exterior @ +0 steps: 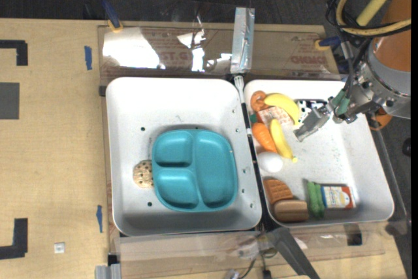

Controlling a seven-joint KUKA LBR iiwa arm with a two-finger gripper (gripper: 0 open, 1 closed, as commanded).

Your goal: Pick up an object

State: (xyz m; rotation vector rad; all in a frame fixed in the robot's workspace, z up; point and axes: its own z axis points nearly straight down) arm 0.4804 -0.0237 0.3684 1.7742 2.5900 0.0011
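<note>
Camera view: jaws (pixel 310 127) over right bin (pixel 366 160), grip state unclear; two bananas (pixel 282 103), one carrot (pixel 264 136); cookie (pixel 142 173) half-hidden behind teal tray (pixel 194 168)

Robotics lab: grey arm (pixel 392 68) over two white bins (pixel 124 140) on a cardboard-covered bench (pixel 46 140) marked with tape.

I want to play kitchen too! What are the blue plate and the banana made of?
The blue plate looks like smooth moulded plastic, with an even colour and soft sheen. The banana is probably toy plastic too: its yellow is very uniform, though I can't be sure.
</note>
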